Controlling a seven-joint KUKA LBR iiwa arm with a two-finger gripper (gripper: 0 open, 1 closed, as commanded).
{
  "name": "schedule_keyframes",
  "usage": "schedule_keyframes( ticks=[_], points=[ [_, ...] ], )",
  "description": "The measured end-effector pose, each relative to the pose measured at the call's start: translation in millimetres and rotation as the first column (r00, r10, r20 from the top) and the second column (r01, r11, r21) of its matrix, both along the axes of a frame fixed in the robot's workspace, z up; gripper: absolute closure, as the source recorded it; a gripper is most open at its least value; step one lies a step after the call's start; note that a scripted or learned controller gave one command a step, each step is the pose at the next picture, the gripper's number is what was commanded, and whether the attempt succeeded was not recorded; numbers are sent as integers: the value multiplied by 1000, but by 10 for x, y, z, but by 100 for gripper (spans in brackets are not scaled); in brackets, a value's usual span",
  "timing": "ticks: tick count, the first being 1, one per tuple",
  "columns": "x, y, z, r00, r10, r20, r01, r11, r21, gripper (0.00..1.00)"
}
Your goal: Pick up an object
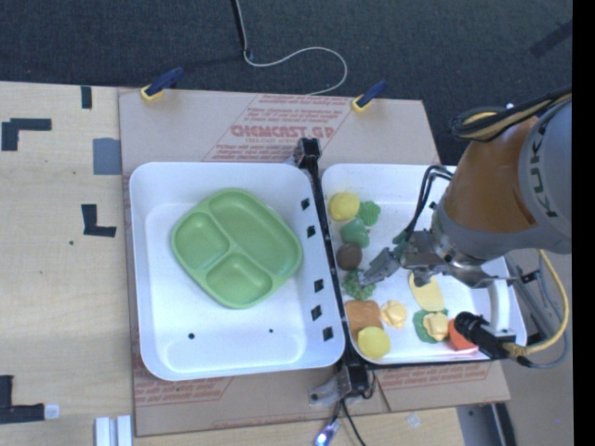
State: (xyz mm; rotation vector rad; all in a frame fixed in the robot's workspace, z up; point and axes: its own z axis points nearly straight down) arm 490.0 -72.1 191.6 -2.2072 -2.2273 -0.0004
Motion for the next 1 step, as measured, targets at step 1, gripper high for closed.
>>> schedule_keyframes(
  ticks=[1],
  points=[
    [-2,-44,104,1000,-7,0,7,1000,-4,100]
  ],
)
